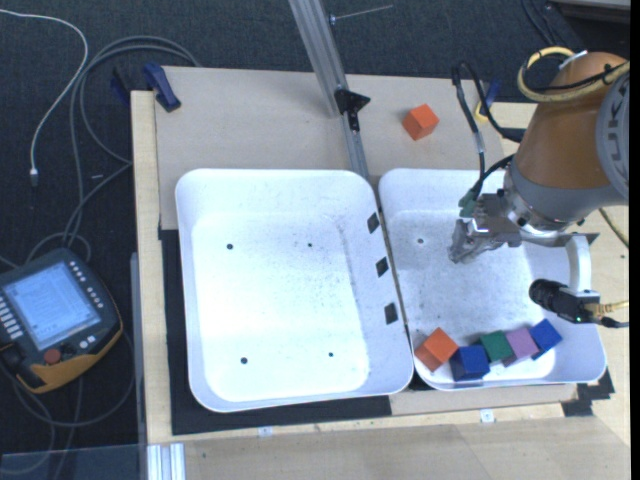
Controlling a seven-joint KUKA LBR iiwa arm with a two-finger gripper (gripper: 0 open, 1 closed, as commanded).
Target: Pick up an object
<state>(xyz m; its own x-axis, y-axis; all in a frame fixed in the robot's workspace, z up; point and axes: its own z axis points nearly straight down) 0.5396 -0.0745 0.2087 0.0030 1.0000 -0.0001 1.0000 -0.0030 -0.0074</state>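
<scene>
Five small blocks sit bunched along the near edge of the right bin (425, 193): an orange block (436, 348) at the left end, a dark blue block (469, 364) touching it, then a green block (496, 347), a purple block (521, 342) and a second blue block (545, 334) at the right end, each pressed against its neighbour. The gripper (466, 249) hangs over the bare middle of that bin, well apart from the row; its fingers point down and look close together with nothing between them, though the slanted view leaves the exact gap uncertain. Trouble looks likeliest in the crowding: with the blocks touching one another and lying close to the bin's wall, a finger could land on top of a neighbour, or shove the row aside rather than straddle one piece. The blocks nearest the rim leave little room for a finger on the wall side. Another orange block (421, 121) lies on the bench (250, 118) beyond the bins, and the left bin (200, 193) sits alongside.
</scene>
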